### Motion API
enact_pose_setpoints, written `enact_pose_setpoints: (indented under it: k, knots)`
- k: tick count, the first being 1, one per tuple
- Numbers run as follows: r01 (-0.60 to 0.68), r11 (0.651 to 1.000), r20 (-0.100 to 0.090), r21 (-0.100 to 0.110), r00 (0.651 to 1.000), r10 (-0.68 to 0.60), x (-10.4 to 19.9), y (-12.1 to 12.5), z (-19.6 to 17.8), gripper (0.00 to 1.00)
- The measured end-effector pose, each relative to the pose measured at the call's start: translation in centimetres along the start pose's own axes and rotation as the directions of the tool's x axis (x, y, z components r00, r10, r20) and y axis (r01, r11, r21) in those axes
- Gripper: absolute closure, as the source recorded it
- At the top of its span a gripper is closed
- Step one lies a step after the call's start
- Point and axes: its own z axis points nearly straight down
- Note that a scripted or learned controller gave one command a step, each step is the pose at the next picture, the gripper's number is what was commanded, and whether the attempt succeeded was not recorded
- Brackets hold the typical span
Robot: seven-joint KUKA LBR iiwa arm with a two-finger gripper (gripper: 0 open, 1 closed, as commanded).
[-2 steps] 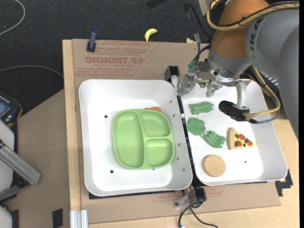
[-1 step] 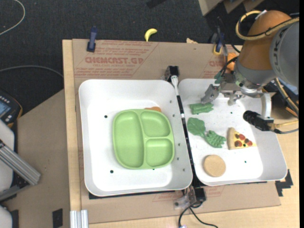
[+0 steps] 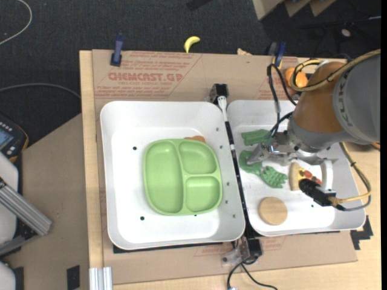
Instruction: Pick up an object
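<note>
Camera view: claw [image 3: 270, 154] sits low in the right bin [image 3: 347, 219], at the end of the grey arm [image 3: 357, 101] with its orange band [image 3: 320, 98], which comes in from the right. Its metal tip hangs over a cluster of green leafy items [image 3: 257, 159]; whether anything sits between the fingers, or how far apart they stand, cannot tell, since the wrist and clutter mask them. One green piece [image 3: 257, 136] lies just behind the claw toward the far wall of the bin; another green, knobbly piece [image 3: 273, 177] lies just in front of it. Near this, to the right, a small pale object with red and dark markings [image 3: 299, 175] rests on the bin floor, partly under the black cable [image 3: 323, 197] trailing from the wrist. A round tan disc [image 3: 273, 211] lies nearer the front rim, apart from the green items. Left bin [image 3: 118, 132] holds a light green divided tray [image 3: 182, 175], flat, with a small orange item [image 3: 195, 139] touching its far edge. Both bins rest on a brown cardboard sheet [image 3: 151, 71] on the table. A small yellow banana-shaped item [image 3: 191, 42] lies on the dark floor beyond the cardboard.
</note>
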Motion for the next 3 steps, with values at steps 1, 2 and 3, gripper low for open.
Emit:
enact_pose_setpoints:
  k: [1, 2, 3]
  knots:
    - [0.002, 1.0, 0.002, -0.006, 1.0, -0.002, 0.0, -4.8, -0.4, 0.0]
    - [0.003, 1.0, 0.003, -0.013, 1.0, -0.003, 0.1, -4.5, -1.5, 1.0]
    - [0.0, 1.0, 0.001, 0.0, 1.0, 0.0, -1.5, -9.4, -0.2, 1.0]
